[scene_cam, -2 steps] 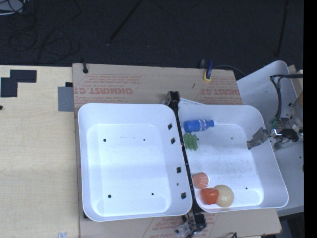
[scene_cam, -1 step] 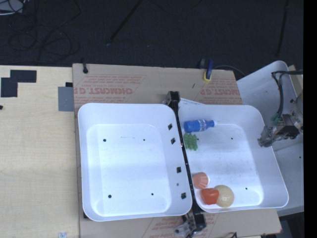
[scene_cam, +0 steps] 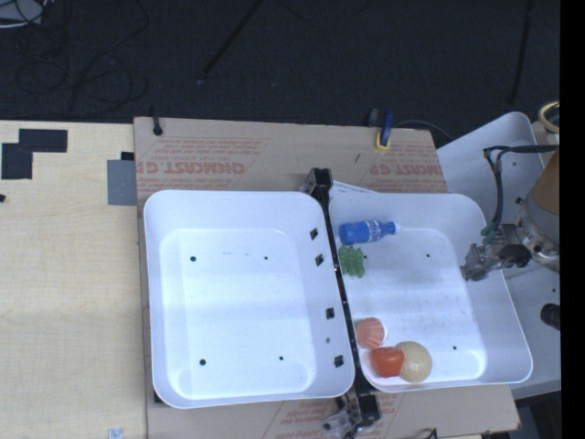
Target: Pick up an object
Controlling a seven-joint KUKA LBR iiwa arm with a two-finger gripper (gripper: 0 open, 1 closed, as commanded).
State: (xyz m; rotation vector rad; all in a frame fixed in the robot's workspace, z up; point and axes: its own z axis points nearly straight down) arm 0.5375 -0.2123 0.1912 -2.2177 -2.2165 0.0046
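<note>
The gripper sits at the right edge of the right bin, above its rim; whether its fingers are spread or pressed together cannot be told, and nothing shows between them. All objects lie in that bin: a blue bottle and green piece near the divider, three round items at the front. By this evidence the pick is not yet done: approach, grasp and lift remain.

the tool hangs low at the right.
</note>
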